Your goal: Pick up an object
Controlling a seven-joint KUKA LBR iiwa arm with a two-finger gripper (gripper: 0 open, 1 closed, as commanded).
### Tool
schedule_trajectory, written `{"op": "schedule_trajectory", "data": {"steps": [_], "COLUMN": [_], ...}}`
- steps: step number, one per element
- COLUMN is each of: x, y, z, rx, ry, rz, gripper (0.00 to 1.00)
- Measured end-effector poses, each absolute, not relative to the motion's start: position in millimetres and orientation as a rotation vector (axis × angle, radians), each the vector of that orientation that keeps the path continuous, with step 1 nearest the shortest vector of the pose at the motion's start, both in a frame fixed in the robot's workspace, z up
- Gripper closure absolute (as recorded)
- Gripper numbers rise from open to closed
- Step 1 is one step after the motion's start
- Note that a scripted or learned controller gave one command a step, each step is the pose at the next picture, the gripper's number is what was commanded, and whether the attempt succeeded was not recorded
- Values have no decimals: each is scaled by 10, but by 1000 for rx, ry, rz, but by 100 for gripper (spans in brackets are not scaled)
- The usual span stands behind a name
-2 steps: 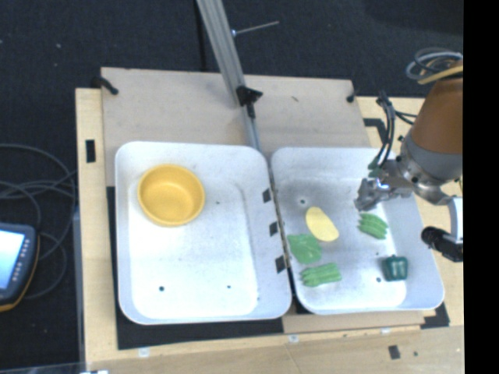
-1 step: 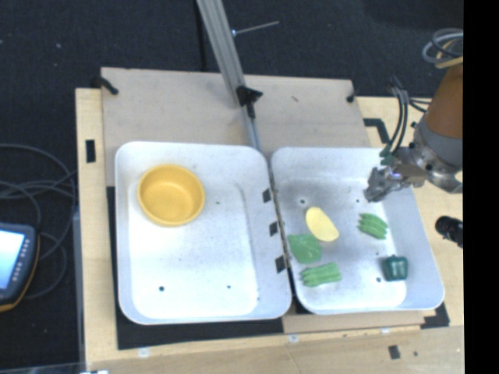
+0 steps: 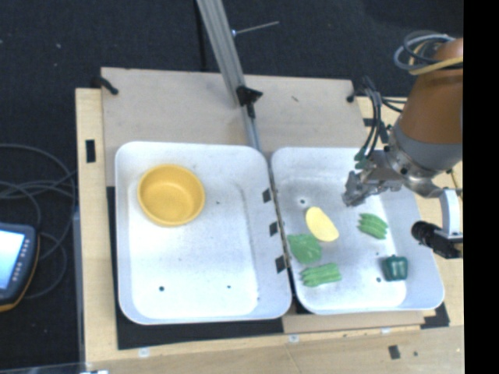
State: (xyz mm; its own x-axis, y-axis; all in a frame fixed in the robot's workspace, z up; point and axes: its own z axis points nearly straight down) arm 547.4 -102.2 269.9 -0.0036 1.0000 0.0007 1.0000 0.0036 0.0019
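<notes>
The tool (image 3: 355,191) is positioned above the right bin (image 3: 413,291), up and to the right of the yellow piece (image 3: 321,224); whether it is wide or narrow cannot be told. Nothing is seen held. Below the yellow piece, two green objects (image 3: 304,248) (image 3: 320,274) are located; to its right, a light green object (image 3: 373,225) and a dark green block (image 3: 394,268). A yellow bowl (image 3: 171,195) is placed in the left bin (image 3: 195,287) on the desk (image 3: 179,100).
</notes>
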Motion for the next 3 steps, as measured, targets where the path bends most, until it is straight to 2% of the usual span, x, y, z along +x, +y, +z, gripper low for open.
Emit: {"op": "schedule_trajectory", "data": {"steps": [1,3], "x": [5499,5322], "y": [-490,592], "z": [2624,2677], "rx": [2217,2217], "ry": [2225,2227], "rz": [1,2], "gripper": [100,100]}}
